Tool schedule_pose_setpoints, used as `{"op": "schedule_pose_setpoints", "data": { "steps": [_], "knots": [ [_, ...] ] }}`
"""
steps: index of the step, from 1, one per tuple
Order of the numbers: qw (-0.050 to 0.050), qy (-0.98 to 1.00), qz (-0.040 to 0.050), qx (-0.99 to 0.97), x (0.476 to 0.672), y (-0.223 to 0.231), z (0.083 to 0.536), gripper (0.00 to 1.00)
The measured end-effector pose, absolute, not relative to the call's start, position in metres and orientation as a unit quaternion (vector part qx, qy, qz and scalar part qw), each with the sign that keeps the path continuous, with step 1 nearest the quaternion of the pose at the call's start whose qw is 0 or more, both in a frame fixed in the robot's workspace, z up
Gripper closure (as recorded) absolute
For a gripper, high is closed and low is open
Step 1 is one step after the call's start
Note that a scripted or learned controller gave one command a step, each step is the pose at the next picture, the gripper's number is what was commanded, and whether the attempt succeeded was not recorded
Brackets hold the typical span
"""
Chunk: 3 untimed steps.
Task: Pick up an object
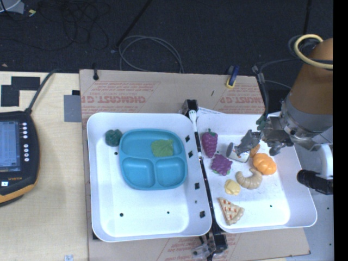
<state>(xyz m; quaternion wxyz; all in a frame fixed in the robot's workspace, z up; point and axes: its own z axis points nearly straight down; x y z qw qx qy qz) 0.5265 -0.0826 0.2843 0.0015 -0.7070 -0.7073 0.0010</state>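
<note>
On the far left of the desk point(49, 211), a black and orange handheld control unit point(13, 156) with a lit screen. Beside it, on a cardboard sheet point(141, 94), the left white bin point(109, 211), holding a blue three-compartment tray point(152, 159) with a flat green leafy piece point(162, 147) in its upper right compartment and a dark green lump point(113, 137) just off its upper left corner. Across the black divider, the right white bin point(293, 211), carrying toy foods: a purple berry-like piece with a green stalk point(209, 142) near the divider, a purple grape cluster point(221, 164) just below it, a small yellow piece point(232, 187), a tan curved croissant shape point(251, 179), an orange rounded fruit point(264, 163) touching the croissant's upper end, and a pizza slice point(231, 210) towards the near edge. Low over the upper middle of that bin, the end effector point(243, 148), reaching in from the right on the grey arm point(312, 91) with its orange band, just left of the orange fruit and above the croissant; fingers dark and crowded against a small white and grey thing, so apart or together cannot be told, nor any grasp confirmed.
</note>
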Motion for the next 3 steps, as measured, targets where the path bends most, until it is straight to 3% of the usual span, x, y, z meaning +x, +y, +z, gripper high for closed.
{"op": "schedule_pose_setpoints", "data": {
  "steps": [1, 2, 3],
  "knots": [
    [0.002, -0.706, 0.0028, -0.708, 0.578, -0.125, 0.193, 0.0],
    [0.002, -0.708, 0.0013, -0.707, 0.587, -0.096, 0.082, 0.0],
    [0.002, -0.705, 0.0015, -0.71, 0.587, -0.099, 0.097, 1.0]
  ]
}}
